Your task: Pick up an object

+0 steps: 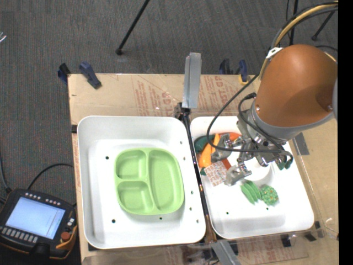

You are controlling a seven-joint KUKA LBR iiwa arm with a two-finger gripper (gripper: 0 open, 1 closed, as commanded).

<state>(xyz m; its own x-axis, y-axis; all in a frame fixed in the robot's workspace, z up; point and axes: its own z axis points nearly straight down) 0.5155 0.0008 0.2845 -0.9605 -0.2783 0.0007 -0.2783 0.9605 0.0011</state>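
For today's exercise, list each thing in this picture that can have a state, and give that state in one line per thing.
green tray: flat in the left bin, compartments bare
left bin: holding the tray
right bin: holding several small things
green toy: lying loose on the bin floor
gripper: low over the right bin
handheld screen: lit

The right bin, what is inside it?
In the right bin lie green toy vegetables, an orange item, a dark green item and a red-patterned packet. The gripper hangs above them. The arm covers the bin's upper right part.
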